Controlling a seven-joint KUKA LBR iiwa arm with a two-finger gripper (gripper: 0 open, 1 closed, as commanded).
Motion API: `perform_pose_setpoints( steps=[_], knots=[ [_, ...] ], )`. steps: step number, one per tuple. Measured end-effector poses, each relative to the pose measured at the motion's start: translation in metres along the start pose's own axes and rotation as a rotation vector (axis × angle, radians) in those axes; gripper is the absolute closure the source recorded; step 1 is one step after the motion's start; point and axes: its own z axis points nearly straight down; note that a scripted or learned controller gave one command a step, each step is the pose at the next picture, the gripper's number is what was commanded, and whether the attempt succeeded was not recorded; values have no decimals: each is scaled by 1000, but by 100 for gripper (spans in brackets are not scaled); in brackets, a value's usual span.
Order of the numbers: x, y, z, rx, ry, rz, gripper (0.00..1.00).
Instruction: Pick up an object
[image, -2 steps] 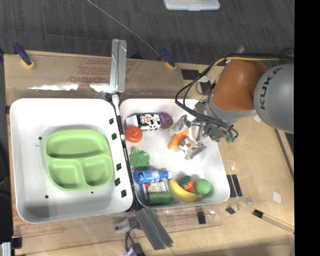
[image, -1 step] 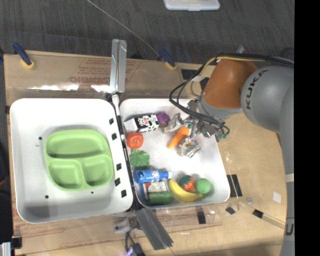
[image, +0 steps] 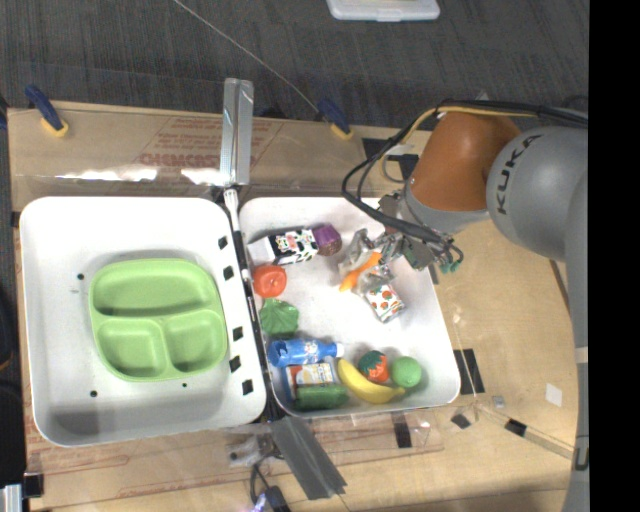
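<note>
- arm (image: 520, 190) cut off at right edge
- gripper (image: 365, 262) finger state unreadable, cables in the way
- white container (image: 384, 9) clipped by top edge

Both white bins (image: 40, 330) looked like smooth, slightly glossy plastic. The green divided tray (image: 157, 320) had a matt plastic finish. The banana (image: 362, 386) and blue bottle (image: 303, 351) shone like moulded plastic. The surface (image: 500, 340) looked like bare, matt wood, and the arm's grey shell (image: 535, 190) had a satin sheen.

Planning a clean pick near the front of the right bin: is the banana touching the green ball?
Touching. The camera view shows the banana curling under the green ball, its tip meeting the ball with no gap.
</note>
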Motion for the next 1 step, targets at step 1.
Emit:
perform_pose_setpoints(
  steps=[1],
  knots=[
    [-18,39,-144,9,-12,56,100]
  ],
)
